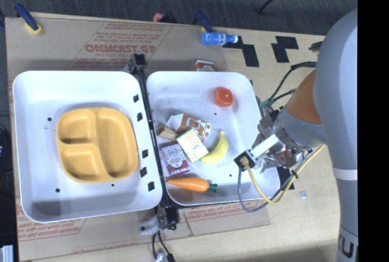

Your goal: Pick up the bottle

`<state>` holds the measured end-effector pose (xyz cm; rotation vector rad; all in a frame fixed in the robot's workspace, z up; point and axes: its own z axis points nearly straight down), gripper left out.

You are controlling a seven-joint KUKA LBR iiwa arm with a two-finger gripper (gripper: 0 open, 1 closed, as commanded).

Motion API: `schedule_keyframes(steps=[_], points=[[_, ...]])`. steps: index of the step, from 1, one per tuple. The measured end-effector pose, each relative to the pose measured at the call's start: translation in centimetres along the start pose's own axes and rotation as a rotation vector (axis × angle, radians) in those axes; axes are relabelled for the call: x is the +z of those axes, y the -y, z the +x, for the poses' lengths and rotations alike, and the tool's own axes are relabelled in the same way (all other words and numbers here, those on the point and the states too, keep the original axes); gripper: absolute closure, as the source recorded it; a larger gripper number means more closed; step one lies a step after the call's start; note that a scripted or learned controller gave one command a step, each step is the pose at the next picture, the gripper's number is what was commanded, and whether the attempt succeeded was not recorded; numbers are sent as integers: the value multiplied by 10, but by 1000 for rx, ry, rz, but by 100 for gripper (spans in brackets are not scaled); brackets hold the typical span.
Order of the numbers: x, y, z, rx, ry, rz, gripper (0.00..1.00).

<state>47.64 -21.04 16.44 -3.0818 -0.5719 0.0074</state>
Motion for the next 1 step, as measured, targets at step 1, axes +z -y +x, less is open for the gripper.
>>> schedule_keyframes(steps=[1], points=[[-20,33,12,143,-1,-3,100]])
